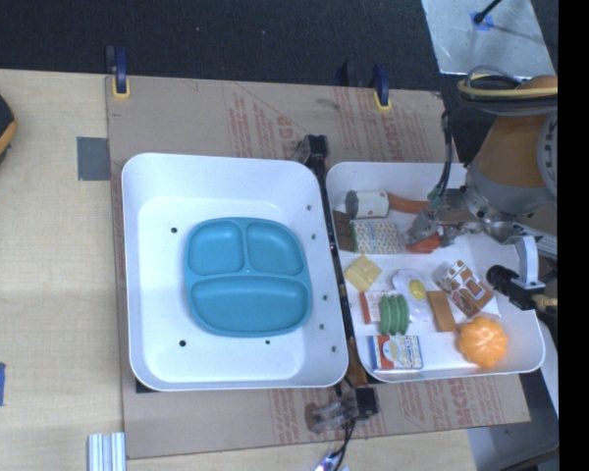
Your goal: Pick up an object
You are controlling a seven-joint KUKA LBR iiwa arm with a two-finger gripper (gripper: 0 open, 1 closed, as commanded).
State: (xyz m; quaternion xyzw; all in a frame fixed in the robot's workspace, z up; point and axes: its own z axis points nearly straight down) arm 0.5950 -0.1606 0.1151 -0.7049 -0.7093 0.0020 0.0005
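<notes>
Over right bin, gripper above level orange carrot, jaws' state unclear.

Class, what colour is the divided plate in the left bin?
Light blue; the divided plate shows best in the camera view.

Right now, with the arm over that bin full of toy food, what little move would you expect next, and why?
Probably a short drop straight down. The gripper sits low over the back of the right bin, just above an orange-red piece beside the white cylinder. Nothing looks lifted yet, and that is the nearest thing to grab. I can't make out the grasping part clearly.
</notes>
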